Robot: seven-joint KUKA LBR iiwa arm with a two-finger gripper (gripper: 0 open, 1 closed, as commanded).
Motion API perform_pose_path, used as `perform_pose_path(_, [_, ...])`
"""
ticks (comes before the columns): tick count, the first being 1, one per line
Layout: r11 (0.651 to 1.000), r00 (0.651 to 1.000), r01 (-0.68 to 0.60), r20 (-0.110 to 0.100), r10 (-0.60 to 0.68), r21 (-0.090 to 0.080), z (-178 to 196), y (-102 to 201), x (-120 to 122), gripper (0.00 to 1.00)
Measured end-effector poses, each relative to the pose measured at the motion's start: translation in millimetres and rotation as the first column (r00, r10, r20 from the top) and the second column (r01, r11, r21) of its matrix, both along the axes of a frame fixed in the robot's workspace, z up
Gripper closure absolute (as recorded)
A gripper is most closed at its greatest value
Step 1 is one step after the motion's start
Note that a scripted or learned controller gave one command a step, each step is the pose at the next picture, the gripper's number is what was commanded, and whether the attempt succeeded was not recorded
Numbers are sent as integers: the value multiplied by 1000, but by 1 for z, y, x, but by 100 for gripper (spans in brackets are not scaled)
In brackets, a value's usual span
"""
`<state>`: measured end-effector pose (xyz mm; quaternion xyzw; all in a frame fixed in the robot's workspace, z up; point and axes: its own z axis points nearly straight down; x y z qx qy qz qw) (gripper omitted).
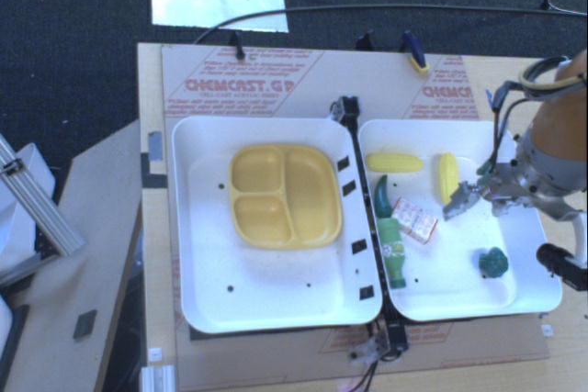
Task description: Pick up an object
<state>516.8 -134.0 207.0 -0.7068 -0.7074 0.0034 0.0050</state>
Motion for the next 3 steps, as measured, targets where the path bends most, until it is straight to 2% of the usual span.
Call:
perform_pose_path(1, [1000, 1000, -3, 13, 3, -2, 6, 0, 3, 0])
perform_pose_path(2, [1000, 1000, -1, 9, 1, -2, -37, -4, 1, 0])
perform_pose_path(3, [1000, 1000, 0, 9, 0, -1, -98, -9, 1, 0])
